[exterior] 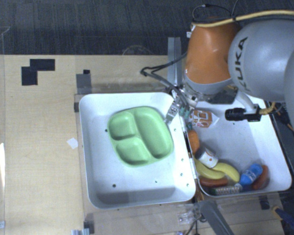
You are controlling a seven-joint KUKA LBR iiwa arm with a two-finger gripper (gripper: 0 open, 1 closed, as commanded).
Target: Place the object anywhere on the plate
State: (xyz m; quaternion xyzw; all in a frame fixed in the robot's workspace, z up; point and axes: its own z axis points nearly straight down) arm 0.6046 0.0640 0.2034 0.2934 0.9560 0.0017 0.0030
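Camera view, hand (177,109) over bins' divider beside green plate (140,135), grip state unclear, banana (217,171) in right bin (271,152)

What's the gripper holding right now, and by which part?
Cannot be told. The gripper sits over the wall between the two bins, beside the green plate; no object is visible between its fingers.

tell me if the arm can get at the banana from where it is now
Probably yes. The banana lies in the right bin with its top side uncovered, and the gripper hangs near the wall between the bins. A bottle and other items crowd against it, which could make a clean grasp harder.
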